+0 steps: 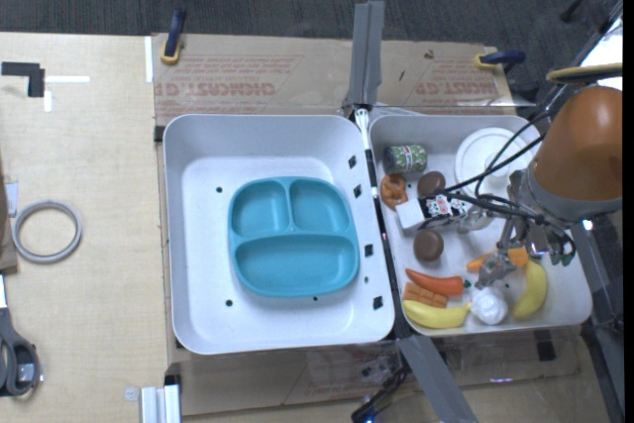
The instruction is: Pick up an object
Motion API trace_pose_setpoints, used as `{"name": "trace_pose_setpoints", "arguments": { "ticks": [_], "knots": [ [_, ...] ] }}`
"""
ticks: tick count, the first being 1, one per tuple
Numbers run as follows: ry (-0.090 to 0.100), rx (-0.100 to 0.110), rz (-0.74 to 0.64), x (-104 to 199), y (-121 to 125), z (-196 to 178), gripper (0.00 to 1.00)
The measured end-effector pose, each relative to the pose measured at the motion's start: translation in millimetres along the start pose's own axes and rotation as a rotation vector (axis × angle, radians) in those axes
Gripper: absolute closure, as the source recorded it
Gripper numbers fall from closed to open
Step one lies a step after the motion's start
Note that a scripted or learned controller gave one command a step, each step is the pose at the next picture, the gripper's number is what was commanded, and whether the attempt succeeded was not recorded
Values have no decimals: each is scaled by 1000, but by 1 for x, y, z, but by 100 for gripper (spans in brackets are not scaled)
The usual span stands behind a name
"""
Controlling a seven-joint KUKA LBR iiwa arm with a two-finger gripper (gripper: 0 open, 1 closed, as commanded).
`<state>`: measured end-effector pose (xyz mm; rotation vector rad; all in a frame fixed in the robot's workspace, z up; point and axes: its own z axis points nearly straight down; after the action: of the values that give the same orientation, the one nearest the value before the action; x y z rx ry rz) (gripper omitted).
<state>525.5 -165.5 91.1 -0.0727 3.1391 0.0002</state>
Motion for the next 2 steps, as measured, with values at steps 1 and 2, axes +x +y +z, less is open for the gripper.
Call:
{"name": "trace_pose_setpoints", "arguments": {
  "ticks": [1, 2],
  "knots": [
    [-2, 1, 3, -73, 6, -1, 0],
    [-3, 0, 57, -85, -60, -1, 0]
  ]
}}
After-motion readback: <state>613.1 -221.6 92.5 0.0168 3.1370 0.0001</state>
